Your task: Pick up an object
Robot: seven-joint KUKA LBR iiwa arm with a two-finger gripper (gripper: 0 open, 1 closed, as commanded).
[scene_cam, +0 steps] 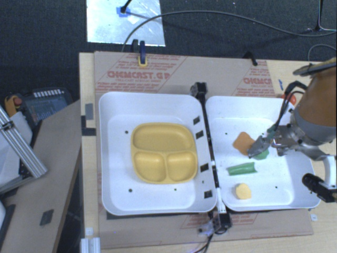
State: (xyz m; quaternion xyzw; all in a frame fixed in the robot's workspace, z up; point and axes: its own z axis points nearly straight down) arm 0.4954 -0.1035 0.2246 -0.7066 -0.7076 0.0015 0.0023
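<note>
The gripper (259, 149) hangs low in the right white bin (263, 196), beside a flat orange piece (243, 140), positioned for picking; finger spread unclear.

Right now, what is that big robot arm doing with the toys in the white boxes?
The grey and orange robot arm reaches into the right white bin, its pincer low beside a flat orange piece. A long green piece and a small yellow chunk lie nearby. A yellow divided plastic tray sits in the left white bin.
</note>
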